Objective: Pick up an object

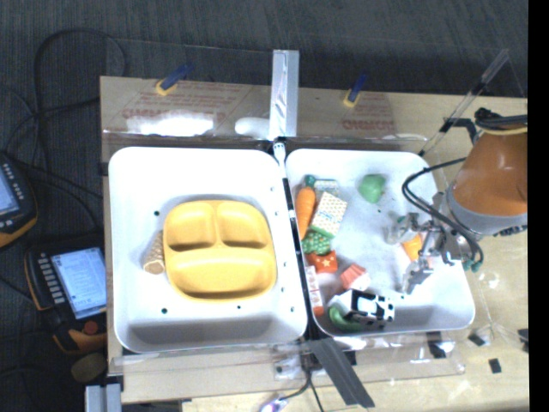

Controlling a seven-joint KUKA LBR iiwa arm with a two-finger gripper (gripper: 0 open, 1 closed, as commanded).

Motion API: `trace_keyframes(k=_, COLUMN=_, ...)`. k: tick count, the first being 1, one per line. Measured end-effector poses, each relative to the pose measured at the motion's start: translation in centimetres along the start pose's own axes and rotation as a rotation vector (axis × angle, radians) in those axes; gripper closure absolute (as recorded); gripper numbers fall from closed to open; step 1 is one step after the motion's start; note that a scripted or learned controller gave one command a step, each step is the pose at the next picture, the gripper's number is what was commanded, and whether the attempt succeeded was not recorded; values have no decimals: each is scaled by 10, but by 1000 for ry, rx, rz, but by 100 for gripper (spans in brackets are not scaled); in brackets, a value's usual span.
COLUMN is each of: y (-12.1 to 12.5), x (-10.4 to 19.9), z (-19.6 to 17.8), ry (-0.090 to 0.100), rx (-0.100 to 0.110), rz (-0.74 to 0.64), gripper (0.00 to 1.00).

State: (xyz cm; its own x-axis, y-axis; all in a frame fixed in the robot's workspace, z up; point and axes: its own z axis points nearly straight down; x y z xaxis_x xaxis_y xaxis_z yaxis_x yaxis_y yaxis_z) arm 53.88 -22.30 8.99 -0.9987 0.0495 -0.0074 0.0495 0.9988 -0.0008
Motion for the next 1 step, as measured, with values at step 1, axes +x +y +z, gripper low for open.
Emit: trace_keyframes(k=1, y=0, x=-3, z=-11, ry=-9, rx=1, rz=1, gripper=100)
